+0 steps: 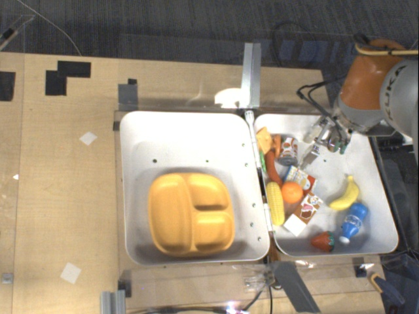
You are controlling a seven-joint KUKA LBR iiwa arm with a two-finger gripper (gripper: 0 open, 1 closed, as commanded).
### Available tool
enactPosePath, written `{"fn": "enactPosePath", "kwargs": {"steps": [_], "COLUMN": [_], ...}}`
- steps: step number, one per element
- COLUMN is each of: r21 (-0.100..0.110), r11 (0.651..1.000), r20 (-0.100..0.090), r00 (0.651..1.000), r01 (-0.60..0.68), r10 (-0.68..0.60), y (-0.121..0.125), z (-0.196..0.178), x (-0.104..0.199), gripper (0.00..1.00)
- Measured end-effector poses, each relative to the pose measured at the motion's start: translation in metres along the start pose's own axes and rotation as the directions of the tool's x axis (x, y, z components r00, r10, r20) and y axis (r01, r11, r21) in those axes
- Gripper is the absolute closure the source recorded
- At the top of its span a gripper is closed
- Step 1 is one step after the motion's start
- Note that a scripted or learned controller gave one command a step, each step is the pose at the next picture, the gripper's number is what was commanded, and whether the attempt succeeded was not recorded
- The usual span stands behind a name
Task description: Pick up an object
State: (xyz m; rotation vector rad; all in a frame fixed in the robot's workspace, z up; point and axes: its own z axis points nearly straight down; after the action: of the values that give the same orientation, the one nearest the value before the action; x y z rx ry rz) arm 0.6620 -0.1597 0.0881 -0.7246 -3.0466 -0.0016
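My gripper (311, 145) hangs over the back of the right bin (386, 205), with the orange-banded wrist behind it at the right. Its two fingers stand open and slant down to the left, with nothing between them. Just left of the fingertips lies a small printed packet (288, 150). Below it are an orange ball (292, 193), a yellow corn cob (275, 203), a long orange carrot (272, 167) and a red snack packet (309, 205). A banana (347, 193), a blue bottle (351, 223) and a red strawberry (322, 241) lie toward the bin's front right.
The left bin (163, 136) holds a yellow divided plate (191, 212). A metal divider post (251, 77) stands between the bins at the back. A cheese wedge (263, 139) and a white block (294, 225) also lie in the right bin.
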Motion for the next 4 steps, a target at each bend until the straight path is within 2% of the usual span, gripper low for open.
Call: {"fn": "enactPosePath", "kwargs": {"steps": [1,2,3,4], "r21": [0.001,0.002,0.001,0.002], "r11": [0.957,0.956,0.956,0.955], "r20": [0.021,0.037,0.036,0.048], "r00": [0.957,0.955,0.955,0.954], "r01": [0.289,0.294,0.294,0.297], "r10": [-0.289,-0.293,-0.293,-0.297], "y": [-0.011,-0.008,-0.008,-0.006], "z": [0.000,-0.016,-0.016,-0.030], "x": [0.044,0.040,0.040,0.037], "gripper": [0.00,1.00,0.00,1.00]}}
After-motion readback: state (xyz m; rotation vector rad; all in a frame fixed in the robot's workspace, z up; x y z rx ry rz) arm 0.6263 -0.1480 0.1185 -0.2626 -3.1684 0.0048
